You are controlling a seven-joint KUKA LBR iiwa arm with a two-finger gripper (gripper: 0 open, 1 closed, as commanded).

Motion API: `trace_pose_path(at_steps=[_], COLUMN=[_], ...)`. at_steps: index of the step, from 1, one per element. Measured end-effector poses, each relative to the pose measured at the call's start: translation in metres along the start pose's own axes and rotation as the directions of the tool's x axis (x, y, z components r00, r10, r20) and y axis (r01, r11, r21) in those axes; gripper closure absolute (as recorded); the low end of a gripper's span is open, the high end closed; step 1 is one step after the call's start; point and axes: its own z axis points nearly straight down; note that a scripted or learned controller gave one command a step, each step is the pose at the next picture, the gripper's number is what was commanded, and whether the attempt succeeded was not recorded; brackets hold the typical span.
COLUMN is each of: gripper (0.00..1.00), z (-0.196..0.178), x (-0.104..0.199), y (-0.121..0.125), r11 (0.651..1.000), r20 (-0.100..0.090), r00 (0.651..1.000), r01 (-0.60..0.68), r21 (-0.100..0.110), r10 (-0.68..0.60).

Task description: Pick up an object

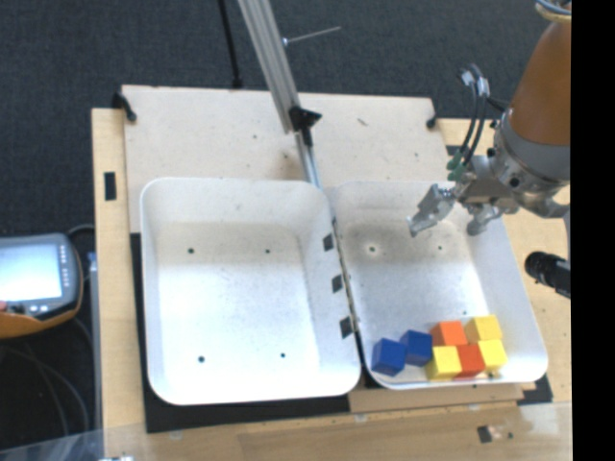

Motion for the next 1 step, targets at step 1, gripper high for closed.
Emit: trace_pose_path(at_steps=[1], gripper=[1.00], z=[-0.0150], x=[0.0018], y=[0.0033], r11=[1.000], r20=[-0.001], r00=[1.000], r01=[0.007], r21=[-0.012], r10=[-0.007])
